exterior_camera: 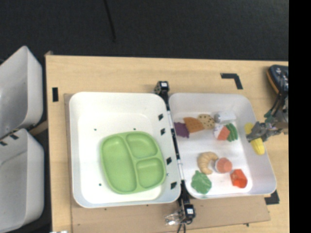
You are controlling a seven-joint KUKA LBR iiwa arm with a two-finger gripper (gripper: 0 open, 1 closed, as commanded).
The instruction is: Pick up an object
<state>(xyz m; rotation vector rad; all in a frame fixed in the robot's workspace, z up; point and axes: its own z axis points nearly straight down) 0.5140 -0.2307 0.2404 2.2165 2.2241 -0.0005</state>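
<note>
The right bin (243,106) holds several toy foods: a purple piece (181,129), a brown slice (193,124), a cookie (206,120), an orange and green carrot (226,132), a croissant (208,161), a pink round piece (223,165), a red piece (238,178) and a green leafy piece (200,182). My gripper (263,130) reaches in from the right and hangs over the bin's right rim. A yellow piece (258,146) sits right under it at the rim. Whether that piece is touched is unclear.
The left bin (87,110) carries a green divided plate (133,161). Black clips (162,87) mark the seam between the bins. White boxes (17,96) stand at the far left beside the bench.
</note>
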